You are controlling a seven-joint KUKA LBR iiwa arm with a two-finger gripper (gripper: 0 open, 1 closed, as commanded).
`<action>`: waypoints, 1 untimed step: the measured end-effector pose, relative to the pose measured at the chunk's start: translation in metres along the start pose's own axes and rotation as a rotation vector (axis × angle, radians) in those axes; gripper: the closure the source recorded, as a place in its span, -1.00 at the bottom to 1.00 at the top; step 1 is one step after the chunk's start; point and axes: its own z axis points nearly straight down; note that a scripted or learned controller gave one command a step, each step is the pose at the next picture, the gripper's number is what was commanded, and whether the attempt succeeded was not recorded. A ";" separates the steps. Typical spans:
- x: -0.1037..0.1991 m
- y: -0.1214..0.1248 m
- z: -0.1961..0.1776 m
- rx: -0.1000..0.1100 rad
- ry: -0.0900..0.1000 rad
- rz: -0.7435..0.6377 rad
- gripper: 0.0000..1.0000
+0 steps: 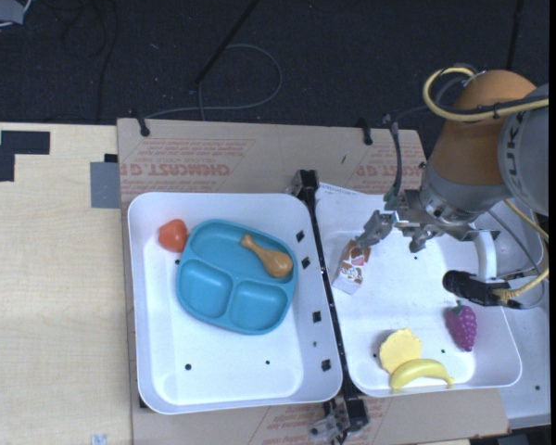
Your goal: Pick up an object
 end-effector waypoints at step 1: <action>0.000 0.002 0.044 0.004 0.000 0.001 -1.00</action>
